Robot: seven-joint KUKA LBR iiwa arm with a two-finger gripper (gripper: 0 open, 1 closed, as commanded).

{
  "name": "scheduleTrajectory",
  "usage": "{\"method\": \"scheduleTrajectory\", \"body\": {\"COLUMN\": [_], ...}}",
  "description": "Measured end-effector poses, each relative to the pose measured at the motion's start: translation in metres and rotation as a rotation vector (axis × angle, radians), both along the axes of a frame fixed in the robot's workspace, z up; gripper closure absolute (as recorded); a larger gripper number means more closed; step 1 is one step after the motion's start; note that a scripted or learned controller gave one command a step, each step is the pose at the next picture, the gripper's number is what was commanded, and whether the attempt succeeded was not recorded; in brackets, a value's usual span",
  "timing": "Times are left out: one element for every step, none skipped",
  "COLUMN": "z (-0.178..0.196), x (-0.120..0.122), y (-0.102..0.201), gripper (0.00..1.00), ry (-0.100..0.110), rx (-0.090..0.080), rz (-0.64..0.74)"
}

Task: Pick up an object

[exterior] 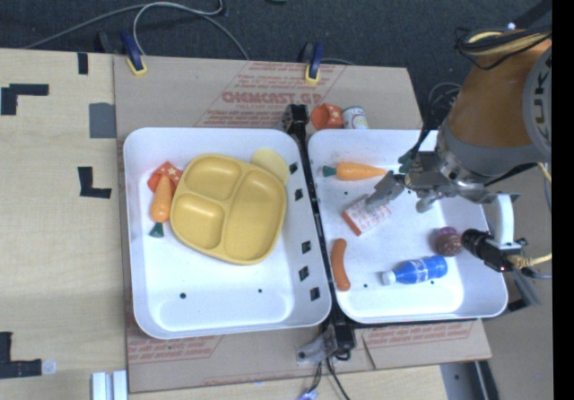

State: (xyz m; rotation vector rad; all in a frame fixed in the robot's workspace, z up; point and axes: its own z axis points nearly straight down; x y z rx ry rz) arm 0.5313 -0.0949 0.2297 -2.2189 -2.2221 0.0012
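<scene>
Robot hand [387, 188] reaching into the right bin [475, 304] — approach step.
Fingers spread wide over a small box [366, 217] (nothing held); next, lower and close.

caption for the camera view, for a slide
Arm's claw low in the right bin by a carrot, packet, sausage and bottle; yellow tray fills the left bin.

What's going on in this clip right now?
A grey and orange robot arm reaches in over the right bin, its pincer down by a small orange-and-white packet. A carrot, a sausage, a blue bottle and a purple piece lie around it. The left bin holds a yellow divided plate.
</scene>
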Motion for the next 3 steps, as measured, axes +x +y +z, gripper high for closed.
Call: {"method": "scheduleTrajectory", "body": {"z": [-0.131, -0.144, -0.146], "x": [0.058, 0.098, 0.134], "y": [-0.001, -0.007, -0.011], "gripper": [0.0, 0.0, 0.0], "ry": [-0.016, -0.006, 0.019], "rx": [-0.003, -0.002, 0.001], "rz": [0.002, 0.0, 0.002]}}
